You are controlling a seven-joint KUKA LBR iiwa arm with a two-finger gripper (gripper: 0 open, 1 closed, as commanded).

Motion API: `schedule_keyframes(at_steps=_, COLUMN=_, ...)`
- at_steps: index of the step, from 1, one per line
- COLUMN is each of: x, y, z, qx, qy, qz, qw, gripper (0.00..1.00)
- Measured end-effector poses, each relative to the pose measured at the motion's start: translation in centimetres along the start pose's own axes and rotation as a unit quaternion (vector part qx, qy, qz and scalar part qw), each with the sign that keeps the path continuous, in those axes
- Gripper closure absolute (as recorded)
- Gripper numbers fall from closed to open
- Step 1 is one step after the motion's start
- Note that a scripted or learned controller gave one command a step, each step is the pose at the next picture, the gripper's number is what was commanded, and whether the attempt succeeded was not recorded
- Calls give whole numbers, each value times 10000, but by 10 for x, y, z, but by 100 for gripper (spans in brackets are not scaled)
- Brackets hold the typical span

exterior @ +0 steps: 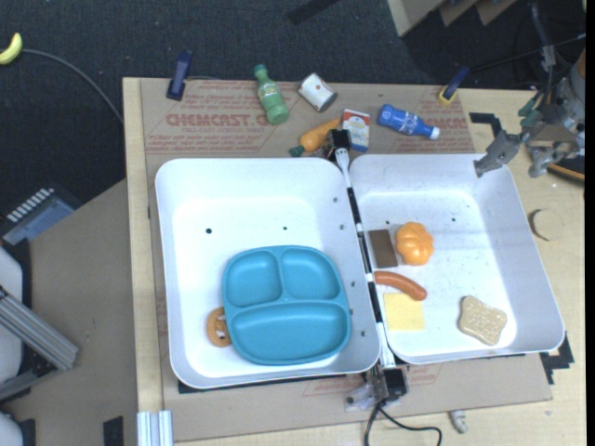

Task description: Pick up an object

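Nothing is in my tool (513,149), which hangs spread open at two o'clock over the right bin's (521,214) far rim. I could clip that rim descending. Inside lie an orange fruit (415,243), brown block (382,246), sausage (401,284), cheese slice (404,311) and biscuit (482,319); crowded ones risk a double grab. The left bin (186,212) holds a blue tray (284,303) and pretzel (218,327).
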State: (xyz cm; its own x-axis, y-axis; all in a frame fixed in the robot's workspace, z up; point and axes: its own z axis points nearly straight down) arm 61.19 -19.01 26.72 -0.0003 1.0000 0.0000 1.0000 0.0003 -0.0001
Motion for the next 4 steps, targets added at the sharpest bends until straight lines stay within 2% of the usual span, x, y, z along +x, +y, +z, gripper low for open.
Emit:
schedule_keyframes(at_steps=1, x=39, y=-21, z=58, qx=4, qy=3, qz=-2, qw=10000, gripper=0)
schedule_keyframes(at_steps=2, x=87, y=-25, z=125, qx=11, qy=4, qz=-5, qw=10000, gripper=0)
schedule_keyframes(at_steps=3, x=93, y=-18, z=180, qx=-16, qy=1, qz=-1, qw=10000, gripper=0)
schedule_keyframes(at_steps=4, x=94, y=-16, z=169, qx=-37, qy=2, qz=-2, qw=10000, gripper=100)
